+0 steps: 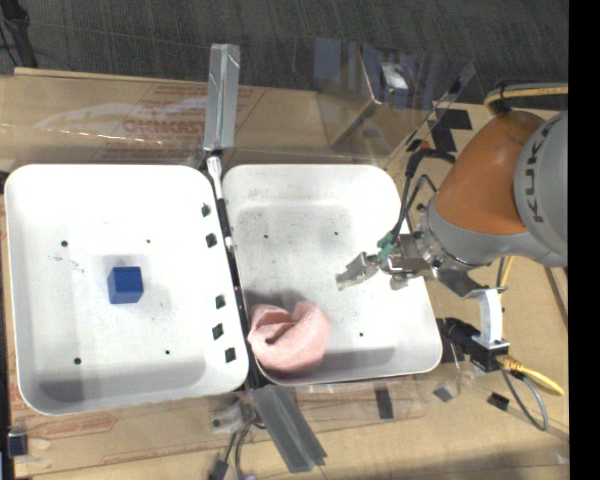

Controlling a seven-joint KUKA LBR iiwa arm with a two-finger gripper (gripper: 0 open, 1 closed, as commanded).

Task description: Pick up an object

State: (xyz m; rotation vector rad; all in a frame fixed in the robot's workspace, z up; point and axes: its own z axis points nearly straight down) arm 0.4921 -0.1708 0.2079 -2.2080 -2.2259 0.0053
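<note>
A small blue cube (pixel 126 284) lies in the left bin (pixel 40 198), left of its middle. A pink, soft-looking crumpled thing (pixel 289 336) rests in the right bin (pixel 310 183) against its near left corner. My gripper (pixel 358 270) hovers over the right part of the right bin, up and to the right of the pink thing and apart from it. Nothing shows between its fingers.
A grey metal bar (pixel 220 103) stands at the back between the bins, and a divider with black clips (pixel 220 268) separates them. Cardboard (pixel 100 108) lies under both bins. A yellow cable (pixel 528 376) runs at the right front.
</note>
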